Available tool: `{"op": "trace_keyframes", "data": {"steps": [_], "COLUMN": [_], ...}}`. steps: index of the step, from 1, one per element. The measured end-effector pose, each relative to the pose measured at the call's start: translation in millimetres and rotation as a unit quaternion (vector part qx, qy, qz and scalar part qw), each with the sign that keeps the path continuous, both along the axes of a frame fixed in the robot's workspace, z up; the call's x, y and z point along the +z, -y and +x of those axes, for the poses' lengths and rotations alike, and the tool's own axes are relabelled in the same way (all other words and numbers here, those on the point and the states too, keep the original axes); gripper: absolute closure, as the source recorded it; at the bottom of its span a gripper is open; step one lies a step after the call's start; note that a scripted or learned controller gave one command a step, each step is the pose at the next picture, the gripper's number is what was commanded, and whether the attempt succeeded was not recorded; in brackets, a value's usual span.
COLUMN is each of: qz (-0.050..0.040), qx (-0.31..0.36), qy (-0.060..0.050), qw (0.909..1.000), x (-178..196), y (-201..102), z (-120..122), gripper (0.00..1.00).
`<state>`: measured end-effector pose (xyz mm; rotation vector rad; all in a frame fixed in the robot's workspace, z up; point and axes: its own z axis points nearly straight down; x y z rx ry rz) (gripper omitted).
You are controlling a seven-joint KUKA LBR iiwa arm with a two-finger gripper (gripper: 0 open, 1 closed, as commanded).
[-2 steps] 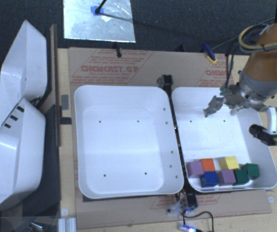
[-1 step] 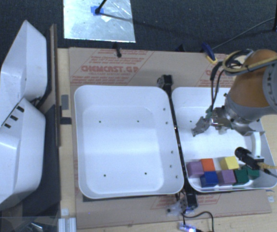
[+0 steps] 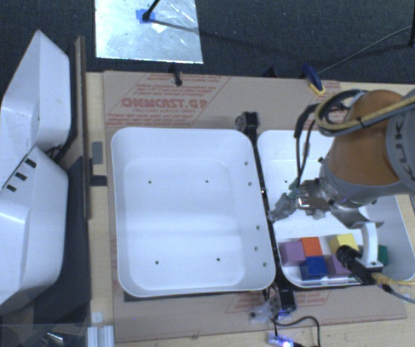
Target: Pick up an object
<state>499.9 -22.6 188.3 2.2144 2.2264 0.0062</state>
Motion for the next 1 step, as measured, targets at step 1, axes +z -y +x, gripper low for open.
{"op": "trace_keyframes", "data": {"steps": [1], "qz": [0.0000], "qx": [0.001], "qy": [-0.001], "qw": [1.0000], "x": [-1.9], "y": [-97.5], "z": [39.4], "gripper": [0.00]}}
